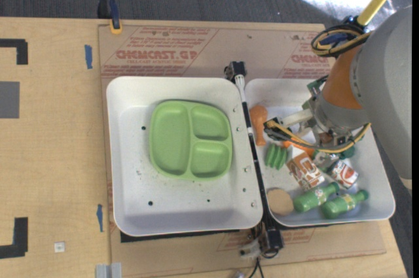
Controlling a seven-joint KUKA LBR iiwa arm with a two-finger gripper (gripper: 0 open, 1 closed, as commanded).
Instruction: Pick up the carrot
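The carrot (pixel 259 122) is lying in the right bin (pixel 383 195), close against its left wall and toward the far-left corner, an orange body running along that wall with what looks like its green leafy end (pixel 275 157) pointing toward the near side. The gripper (pixel 325 141) is hanging over the middle of the same bin, well to the right of the carrot, above a clutter of small packets, and the wrist and its cables are hiding the fingers, so I cannot tell how they are set or whether anything is between them. The main risk, as I judge it, is coming from the crowding: a red-and-white packet (pixel 308 172), a second one (pixel 345 174), two green bottles (pixel 330 200) along the near edge and a tan round item (pixel 280 201) by the near-left corner are all sitting close together, and a descent from where the arm is now would be landing on these rather than on the carrot. A further hazard is the wall itself; with the carrot lying so near it, one finger may be striking the rim or the divider between the bins instead of sliding down beside the carrot. The left bin (pixel 124 139) is carrying a green divided plate (pixel 191 139), well clear of all this.
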